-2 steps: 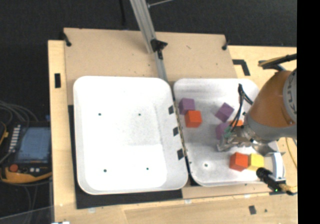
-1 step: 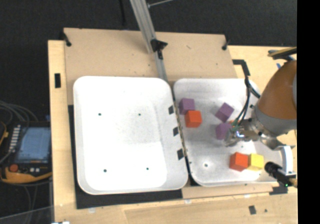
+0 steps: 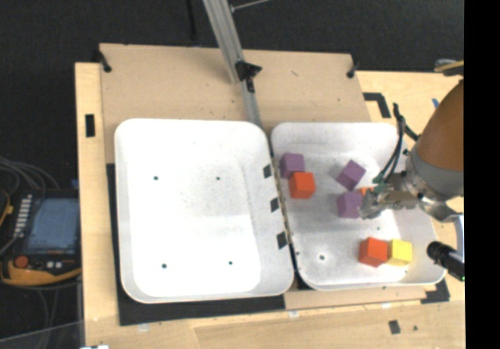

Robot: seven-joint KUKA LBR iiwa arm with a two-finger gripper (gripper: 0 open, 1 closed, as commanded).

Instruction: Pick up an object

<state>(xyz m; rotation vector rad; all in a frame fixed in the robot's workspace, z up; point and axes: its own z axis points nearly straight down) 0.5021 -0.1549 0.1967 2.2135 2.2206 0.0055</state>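
My claw (image 3: 370,204) sat against a purple block (image 3: 349,204) mid right bin (image 3: 328,137); I couldn't tell its spread.

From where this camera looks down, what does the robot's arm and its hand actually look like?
The arm enters from the right as a rounded, bulky shape: an orange band above a grey wrist section. Dark cables with a hint of green loop along its side down toward the gripper, a small, blocky piece of grey metal, too blurred to make out in detail. No markings are readable.
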